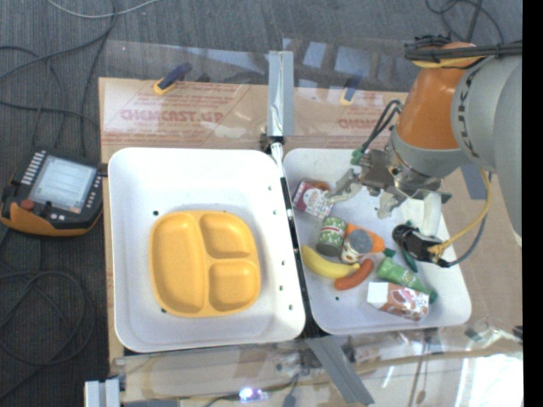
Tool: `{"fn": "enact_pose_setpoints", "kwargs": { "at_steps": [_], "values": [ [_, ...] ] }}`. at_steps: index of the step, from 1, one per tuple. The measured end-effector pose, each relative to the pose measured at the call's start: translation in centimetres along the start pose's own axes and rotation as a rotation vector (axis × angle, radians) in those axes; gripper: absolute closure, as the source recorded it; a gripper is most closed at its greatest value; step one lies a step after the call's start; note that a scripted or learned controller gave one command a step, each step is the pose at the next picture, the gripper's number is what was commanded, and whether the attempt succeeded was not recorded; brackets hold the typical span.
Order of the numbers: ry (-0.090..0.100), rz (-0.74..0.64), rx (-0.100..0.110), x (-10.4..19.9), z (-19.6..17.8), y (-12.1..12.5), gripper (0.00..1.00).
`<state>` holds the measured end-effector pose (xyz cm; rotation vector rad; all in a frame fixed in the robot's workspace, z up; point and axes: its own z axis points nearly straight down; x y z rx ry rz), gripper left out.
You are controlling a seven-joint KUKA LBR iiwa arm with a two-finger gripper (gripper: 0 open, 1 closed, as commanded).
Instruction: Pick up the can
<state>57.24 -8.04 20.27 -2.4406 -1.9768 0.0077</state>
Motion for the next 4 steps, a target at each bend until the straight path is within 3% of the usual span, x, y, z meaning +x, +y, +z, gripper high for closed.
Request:
{"fn": "enact_pose_setpoints", "kwargs": {
  "at_steps": [1, 2, 3, 4],
  "values": [
    [0.005, -0.038, -0.019, -1.4, 8.4, -0.5, 0.0],
    [0.008, 0.194, -0.018, -2.0, 11.3, -3.1, 0.0],
    [0.006, 0.196, -0.016, -2.1, 10.4, -3.1, 1.0],
    [-0.002, 0.29, 0.0, 3.1, -2.3, 0.0, 1.0]
  ]
}}
